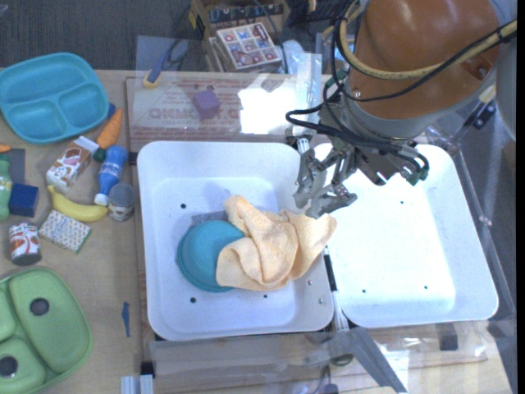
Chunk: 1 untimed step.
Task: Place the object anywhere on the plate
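Observation:
A round blue plate [197, 255] lies in the left bin [164, 179], toward its front left. A crumpled yellow cloth [275, 245] lies over the plate's right half and stretches right to the divide between the two bins. My gripper [323, 199] hangs over the cloth's upper right corner, right at or just above the fabric. The grey arm and its large brown housing [426, 39] hide the area behind it.
The right bin [426, 253] lies beside the left one. On the bench to the left are a banana [74, 205], a blue bottle [111, 171], small cartons, a teal tray [53, 97] and a green tray [37, 331]. A cardboard box [189, 109] stands behind the bins.

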Tool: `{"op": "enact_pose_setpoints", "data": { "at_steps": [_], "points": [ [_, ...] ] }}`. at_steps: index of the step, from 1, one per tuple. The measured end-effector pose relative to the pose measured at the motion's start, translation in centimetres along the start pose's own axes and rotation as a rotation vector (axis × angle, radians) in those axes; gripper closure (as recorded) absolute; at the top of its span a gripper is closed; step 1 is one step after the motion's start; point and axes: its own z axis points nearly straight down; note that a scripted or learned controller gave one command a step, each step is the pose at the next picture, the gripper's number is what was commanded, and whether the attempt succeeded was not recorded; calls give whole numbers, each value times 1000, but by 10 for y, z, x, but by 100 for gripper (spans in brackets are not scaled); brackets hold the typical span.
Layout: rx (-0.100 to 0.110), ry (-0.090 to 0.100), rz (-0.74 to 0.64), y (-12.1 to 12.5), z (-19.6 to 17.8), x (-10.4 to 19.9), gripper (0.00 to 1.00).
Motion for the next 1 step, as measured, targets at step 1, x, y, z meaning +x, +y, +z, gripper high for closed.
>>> {"op": "enact_pose_setpoints", "data": {
  "at_steps": [1],
  "points": [
    [-4,5,-264,11,90,-47,100]
  ]
}}
